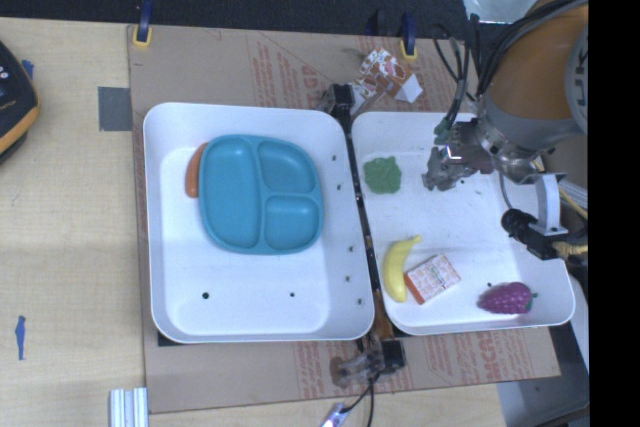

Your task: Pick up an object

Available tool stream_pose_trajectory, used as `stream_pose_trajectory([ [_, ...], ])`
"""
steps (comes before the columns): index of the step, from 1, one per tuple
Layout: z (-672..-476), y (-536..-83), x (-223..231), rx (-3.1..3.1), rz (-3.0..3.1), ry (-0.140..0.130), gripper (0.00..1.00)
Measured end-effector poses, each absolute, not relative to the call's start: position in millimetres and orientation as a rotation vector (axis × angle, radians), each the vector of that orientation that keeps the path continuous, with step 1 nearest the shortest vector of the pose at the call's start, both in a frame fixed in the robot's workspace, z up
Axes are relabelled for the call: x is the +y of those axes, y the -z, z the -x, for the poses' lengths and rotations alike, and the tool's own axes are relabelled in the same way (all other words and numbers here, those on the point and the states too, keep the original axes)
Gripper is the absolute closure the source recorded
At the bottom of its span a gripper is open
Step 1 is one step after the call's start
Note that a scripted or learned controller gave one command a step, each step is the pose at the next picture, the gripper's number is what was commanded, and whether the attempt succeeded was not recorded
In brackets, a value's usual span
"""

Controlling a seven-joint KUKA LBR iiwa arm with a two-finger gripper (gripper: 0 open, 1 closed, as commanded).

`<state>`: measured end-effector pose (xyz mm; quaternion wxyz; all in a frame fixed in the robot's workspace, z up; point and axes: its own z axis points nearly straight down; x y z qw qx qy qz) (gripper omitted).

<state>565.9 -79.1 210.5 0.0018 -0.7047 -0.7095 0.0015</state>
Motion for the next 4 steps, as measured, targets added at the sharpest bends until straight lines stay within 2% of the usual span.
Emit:
stream_pose_trajectory([
  [1, -547.4, -191.5, -13.4, -2.226, 2.213, -0.006, 1.00],
  [2, -547.5, -191.6, -13.9, -2.225, 2.214, -0.005, 0.00],
  [3, -520.9, -191.4, -66.4, -2.223, 2.216, -0.007, 0.00],
  [4, -547.9, -90.4, -102.6, -2.223, 2.214, -0.008, 0.00],
])
